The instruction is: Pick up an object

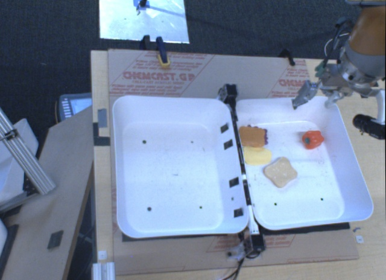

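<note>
The word "CHEMCAST" followed by letters that look like "GP" is printed in red on the brown protective sheet under the bins, well to the left of the gripper, and part of the same print is seen just left of it.

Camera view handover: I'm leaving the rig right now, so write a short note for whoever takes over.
Gripper: open, holding nothing, above the right bin's far edge.
Things, all lying in the right bin: red-orange piece nearest the gripper; orange-brown piece and yellow piece by the divider; tan bread-like piece mid-bin.
Done: nothing picked up yet.
Left: descend on one item, probably the red-orange one, close, lift.
</note>
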`<state>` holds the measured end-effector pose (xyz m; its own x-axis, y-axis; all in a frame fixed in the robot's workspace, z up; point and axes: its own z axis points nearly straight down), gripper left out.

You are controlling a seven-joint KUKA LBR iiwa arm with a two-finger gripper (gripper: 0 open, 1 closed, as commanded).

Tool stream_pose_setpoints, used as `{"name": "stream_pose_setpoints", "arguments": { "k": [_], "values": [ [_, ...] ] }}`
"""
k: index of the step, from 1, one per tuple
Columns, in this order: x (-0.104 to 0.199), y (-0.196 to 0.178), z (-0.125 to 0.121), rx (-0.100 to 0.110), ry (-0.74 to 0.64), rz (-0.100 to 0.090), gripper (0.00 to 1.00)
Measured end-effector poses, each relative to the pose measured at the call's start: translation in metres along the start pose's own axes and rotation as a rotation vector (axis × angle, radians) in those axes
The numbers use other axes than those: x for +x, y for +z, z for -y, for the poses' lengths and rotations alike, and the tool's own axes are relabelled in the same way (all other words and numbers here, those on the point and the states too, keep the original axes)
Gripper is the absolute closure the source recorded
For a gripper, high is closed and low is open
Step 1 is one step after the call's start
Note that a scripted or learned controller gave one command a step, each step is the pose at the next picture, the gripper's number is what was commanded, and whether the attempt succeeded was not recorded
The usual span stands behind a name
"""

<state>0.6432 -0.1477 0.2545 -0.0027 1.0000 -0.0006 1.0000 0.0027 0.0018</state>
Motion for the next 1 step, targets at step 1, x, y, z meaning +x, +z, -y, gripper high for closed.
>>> {"name": "stream_pose_setpoints", "arguments": {
  "k": [1],
  "values": [
    [0.0001,-0.0118,-0.001,-0.004,-0.003,0.0,1.0]
  ]
}}
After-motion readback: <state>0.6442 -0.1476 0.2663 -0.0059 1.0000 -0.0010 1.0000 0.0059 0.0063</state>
